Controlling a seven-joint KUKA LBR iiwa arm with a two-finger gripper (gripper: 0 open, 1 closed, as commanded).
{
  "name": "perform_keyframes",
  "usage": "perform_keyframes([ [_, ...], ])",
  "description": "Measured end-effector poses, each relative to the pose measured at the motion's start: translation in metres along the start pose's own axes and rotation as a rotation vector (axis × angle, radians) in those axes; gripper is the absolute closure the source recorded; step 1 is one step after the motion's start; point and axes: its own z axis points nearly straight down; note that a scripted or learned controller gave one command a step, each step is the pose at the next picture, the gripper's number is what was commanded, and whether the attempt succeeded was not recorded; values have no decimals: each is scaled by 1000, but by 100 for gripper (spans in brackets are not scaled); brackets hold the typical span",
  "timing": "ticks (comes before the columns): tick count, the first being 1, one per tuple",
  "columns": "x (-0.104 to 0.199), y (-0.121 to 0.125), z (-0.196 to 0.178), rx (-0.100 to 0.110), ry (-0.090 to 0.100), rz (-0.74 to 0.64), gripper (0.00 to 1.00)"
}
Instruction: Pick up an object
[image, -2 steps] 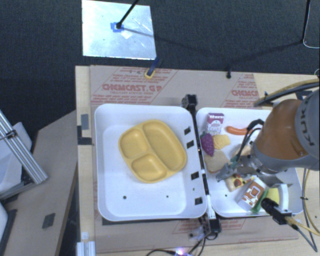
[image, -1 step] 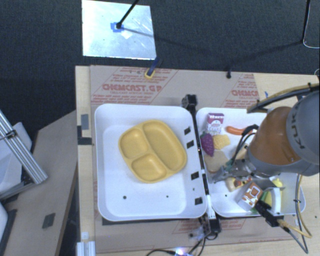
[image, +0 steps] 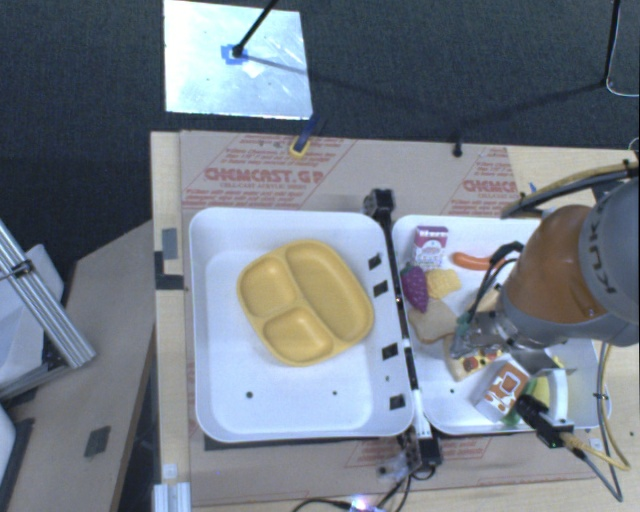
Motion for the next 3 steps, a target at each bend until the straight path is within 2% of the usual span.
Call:
perform_keyframes([
  [1,-3,-6,-47,21,10,-4,100],
  [2,-8,-9,-108,17,9,-6,100],
  [3,-8,-7,-123,22,10,-7,100],
])
